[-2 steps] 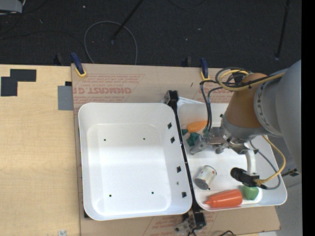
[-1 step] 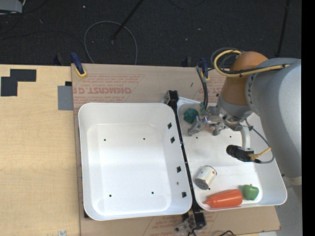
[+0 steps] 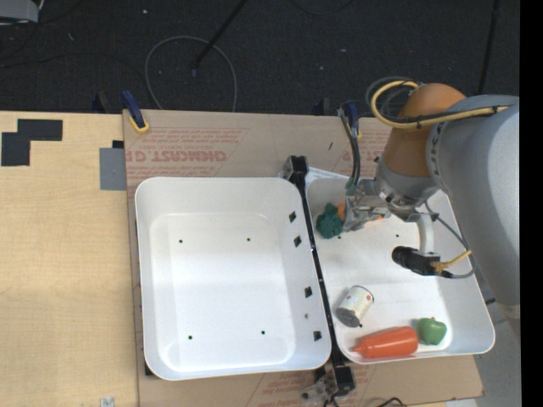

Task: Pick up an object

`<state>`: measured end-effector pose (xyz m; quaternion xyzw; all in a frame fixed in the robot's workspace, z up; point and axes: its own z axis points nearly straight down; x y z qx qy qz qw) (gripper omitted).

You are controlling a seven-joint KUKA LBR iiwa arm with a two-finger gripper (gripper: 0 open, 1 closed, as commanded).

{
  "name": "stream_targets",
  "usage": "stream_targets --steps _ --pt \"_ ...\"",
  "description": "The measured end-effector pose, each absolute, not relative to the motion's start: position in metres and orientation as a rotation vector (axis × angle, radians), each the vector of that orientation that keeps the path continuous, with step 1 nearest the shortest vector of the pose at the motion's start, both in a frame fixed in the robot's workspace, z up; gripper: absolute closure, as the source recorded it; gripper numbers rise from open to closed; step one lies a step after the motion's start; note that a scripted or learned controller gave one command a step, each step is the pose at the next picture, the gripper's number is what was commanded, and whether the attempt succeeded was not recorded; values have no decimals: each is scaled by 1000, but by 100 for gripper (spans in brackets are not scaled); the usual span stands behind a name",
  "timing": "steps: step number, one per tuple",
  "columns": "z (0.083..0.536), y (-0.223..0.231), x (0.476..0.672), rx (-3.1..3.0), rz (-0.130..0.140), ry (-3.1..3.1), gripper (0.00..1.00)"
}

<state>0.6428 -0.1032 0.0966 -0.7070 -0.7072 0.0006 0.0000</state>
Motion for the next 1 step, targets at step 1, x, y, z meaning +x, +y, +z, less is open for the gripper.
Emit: stream_targets --steps 1 --pt "97 -104 643 -2223 5 -2223 0"
